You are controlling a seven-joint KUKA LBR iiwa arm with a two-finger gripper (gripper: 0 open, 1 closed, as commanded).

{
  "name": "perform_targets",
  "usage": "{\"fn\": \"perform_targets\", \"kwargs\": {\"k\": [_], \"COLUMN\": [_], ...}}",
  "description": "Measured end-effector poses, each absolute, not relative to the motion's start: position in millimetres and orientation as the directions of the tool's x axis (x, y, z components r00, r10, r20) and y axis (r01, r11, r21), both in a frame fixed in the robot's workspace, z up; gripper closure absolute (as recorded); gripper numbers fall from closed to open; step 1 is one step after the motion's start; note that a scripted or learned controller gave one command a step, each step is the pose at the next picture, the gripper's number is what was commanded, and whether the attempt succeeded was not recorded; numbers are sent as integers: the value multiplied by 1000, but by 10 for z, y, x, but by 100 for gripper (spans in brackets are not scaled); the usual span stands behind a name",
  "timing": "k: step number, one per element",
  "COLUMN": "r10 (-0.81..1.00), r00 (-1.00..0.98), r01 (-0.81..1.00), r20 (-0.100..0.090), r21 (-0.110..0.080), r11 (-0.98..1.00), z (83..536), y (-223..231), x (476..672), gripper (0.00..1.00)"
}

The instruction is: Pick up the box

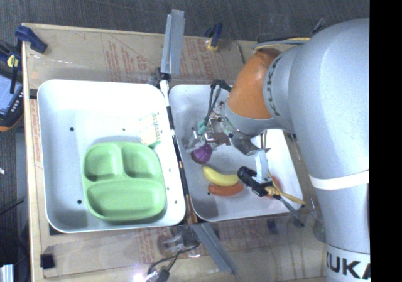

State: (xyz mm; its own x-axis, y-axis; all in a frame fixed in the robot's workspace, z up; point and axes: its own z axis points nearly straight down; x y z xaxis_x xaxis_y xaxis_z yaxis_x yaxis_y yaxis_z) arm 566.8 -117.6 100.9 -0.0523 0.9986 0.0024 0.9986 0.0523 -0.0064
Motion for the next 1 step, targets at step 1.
{"fn": "perform_targets", "kwargs": {"k": [1], "r10": [1000], "r00": [-24], "r01": [1000], "r20": [2], "r21": [-3], "r11": [24], "z": [1919], "y": [-233], "x": [5640], "gripper": [100]}}
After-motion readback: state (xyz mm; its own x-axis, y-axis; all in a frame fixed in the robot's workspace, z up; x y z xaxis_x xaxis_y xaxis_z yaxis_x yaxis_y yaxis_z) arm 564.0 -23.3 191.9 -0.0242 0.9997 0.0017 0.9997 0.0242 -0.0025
